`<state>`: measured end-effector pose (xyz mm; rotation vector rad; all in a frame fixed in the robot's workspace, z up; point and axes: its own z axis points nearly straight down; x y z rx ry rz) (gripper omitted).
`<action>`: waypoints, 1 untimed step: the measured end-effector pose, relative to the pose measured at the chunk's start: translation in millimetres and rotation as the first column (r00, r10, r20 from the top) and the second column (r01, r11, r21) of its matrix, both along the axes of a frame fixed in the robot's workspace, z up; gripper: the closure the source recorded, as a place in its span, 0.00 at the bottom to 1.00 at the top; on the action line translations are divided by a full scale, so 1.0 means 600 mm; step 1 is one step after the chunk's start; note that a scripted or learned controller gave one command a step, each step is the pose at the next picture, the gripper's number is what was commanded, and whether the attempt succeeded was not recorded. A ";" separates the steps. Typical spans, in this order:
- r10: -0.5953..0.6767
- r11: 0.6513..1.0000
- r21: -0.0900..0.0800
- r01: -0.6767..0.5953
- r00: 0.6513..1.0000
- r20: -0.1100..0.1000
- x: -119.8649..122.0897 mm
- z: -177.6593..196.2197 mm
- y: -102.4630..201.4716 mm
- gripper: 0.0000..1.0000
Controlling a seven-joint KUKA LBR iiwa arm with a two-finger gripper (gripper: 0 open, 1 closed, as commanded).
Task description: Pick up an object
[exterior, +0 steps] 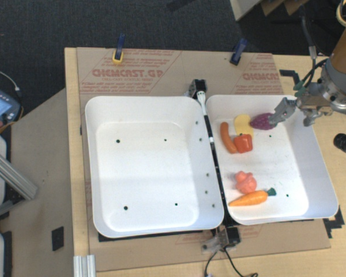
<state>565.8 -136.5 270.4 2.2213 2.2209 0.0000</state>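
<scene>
The right bin (311, 172) holds several toy foods. A purple piece (262, 121) lies at its back, next to a yellow piece (243, 123). A red pepper (244, 143) and an orange-red sausage (227, 138) sit just in front of them. Nearer the front are a pink piece (246, 182) and a carrot (249, 199). My gripper (292, 116) hangs over the bin's back right part, open. Its left finger (281, 112) points at the purple piece's right end, close to or touching it. Nothing sits between the fingers.
The left bin (98, 154) stands beside the right one, with a black divider strip (210, 149) between them. Both rest on a cardboard sheet (161, 68) held by clamps (119, 52) at the back. Cables and the arm's wrist (334, 85) crowd the right edge.
</scene>
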 end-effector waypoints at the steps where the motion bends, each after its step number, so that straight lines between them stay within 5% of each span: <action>1: 0.001 1.000 -0.001 -0.001 1.000 0.003 0.001 0.018 0.000 1.00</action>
